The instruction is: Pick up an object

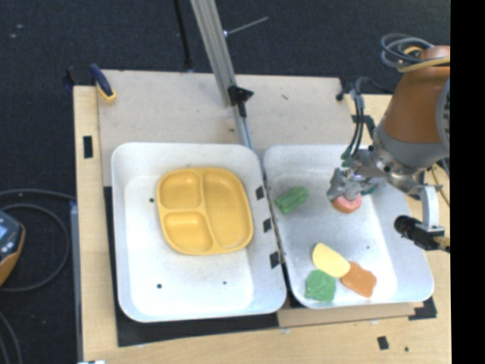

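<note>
My gripper (pixel 345 192) hangs over the right bin (pixel 394 279), directly above a small pink-red round object (pixel 348 202) that peeks out under its tip. A green block (pixel 291 199) lies to the gripper's left near the bin's left wall. Toward the front of the bin sit a yellow oval piece (pixel 330 260), a green lumpy piece (pixel 320 286) and an orange piece (pixel 359 280), bunched together. The gripper body hides most of the pink-red object.
The left bin (pixel 129 279) holds a yellow three-compartment plate (pixel 204 209). A slanted metal pole (pixel 216 51) rises from behind the bins. The arm's orange band (pixel 417 108) and cables crowd the right bin's far right side.
</note>
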